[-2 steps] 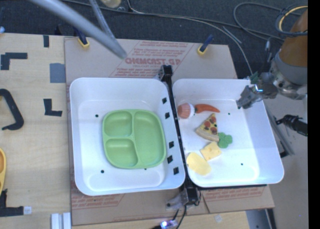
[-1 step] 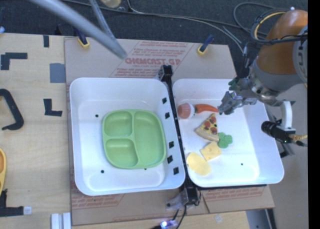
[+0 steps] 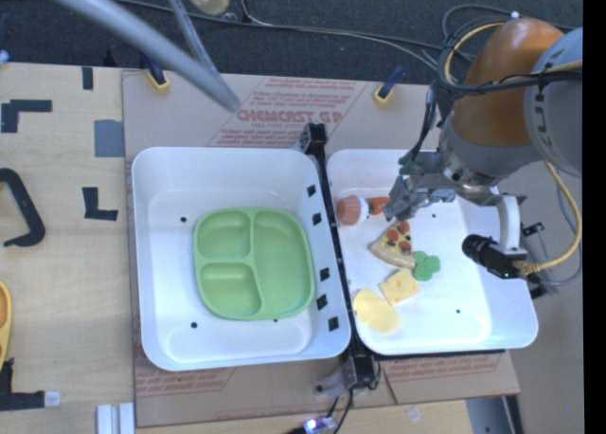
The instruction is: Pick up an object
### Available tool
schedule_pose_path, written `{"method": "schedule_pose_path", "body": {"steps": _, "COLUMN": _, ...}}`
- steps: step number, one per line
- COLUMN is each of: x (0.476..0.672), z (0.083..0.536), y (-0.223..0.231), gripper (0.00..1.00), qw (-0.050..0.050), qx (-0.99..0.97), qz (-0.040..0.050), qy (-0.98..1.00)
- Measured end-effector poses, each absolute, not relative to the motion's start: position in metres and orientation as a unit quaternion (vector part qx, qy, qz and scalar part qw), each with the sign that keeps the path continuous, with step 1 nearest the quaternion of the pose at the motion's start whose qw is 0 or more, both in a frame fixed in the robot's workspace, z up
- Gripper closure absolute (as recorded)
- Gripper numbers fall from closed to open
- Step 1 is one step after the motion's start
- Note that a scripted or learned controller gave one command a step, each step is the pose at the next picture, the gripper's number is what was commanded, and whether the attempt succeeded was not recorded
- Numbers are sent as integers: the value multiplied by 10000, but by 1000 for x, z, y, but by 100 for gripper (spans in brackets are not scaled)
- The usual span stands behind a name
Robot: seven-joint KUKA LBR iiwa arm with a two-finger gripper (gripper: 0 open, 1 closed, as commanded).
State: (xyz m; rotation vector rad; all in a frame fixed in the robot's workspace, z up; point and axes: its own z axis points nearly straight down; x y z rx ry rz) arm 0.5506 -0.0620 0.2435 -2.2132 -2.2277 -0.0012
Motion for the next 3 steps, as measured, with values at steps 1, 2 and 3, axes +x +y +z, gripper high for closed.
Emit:
{"method": "schedule_pose_path", "body": {"steps": 1, "x": 545, "z": 248, "y": -12, "gripper": 100, "qw": 11, "qx": -7048, "qz": 1, "qy": -7094}}
{"method": "schedule_pose_path", "body": {"steps": 2, "x": 536, "z": 234, "y": 33, "gripper": 100, "qw": 10, "qx": -7056, "qz": 11, "qy": -7086}}
{"method": "schedule_pose_path", "body": {"steps": 3, "x": 519, "z": 240, "y": 85, "gripper": 100, "qw": 15, "qx": -7045, "qz": 4, "qy": -7097}}
